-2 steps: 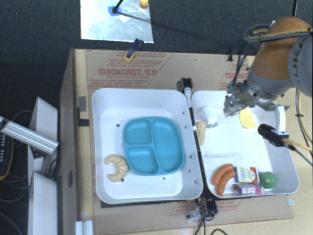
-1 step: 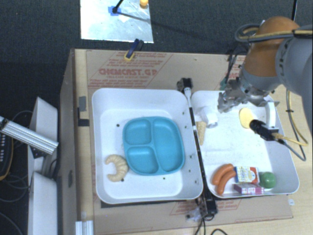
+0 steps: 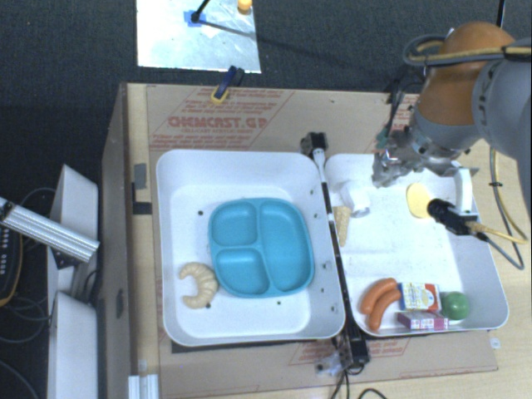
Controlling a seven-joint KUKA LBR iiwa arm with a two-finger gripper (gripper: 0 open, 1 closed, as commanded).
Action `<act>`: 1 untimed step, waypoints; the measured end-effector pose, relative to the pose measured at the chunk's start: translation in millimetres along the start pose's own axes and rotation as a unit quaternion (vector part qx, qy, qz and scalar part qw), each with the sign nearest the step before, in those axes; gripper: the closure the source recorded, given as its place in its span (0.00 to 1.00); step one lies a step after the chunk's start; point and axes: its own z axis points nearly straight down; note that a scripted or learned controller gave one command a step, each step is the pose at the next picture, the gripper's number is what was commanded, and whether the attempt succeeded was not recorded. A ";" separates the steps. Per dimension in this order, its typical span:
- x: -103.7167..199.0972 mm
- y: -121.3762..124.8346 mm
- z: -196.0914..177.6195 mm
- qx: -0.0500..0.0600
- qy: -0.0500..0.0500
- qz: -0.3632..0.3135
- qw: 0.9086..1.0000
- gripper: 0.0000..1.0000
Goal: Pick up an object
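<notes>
Gripper (image 3: 387,171) low over right bin (image 3: 482,293); grip state unclear; white cup (image 3: 357,199) just left-below, nearest.

Robotics lab bench: grey KUKA arm (image 3: 490,81) with orange band and loose cables, two white bins (image 3: 249,169) clamped on a brown Chemcast-printed board (image 3: 216,123), toy food as props, dark carpet floor (image 3: 58,65), aluminium extrusion (image 3: 50,229) at left.
</notes>
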 end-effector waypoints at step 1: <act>-21.7 -21.0 -26.6 0.001 0.000 0.002 1.000 1.00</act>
